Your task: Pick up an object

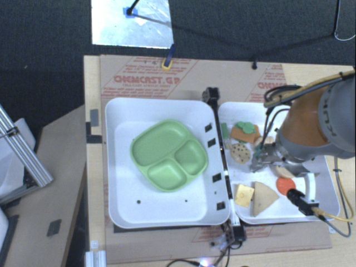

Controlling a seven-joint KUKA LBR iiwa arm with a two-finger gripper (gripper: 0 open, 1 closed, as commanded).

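Camera view: gripper (260,161) hangs just beside the cookie (240,152).

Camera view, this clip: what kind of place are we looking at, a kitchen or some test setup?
Most likely a lab grasping bench, not a kitchen. Two white bins sit on a marked cardboard sheet; the left holds a green divided plate, the right toy food like a cheese wedge, under the arm.

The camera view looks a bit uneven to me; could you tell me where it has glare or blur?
In the camera view, the foil sheet above the bench glares brightly; the left bin is evenly lit, nearly washed out; the green tray stays fairly sharp; the arm and pincer look soft, shading the right bin.
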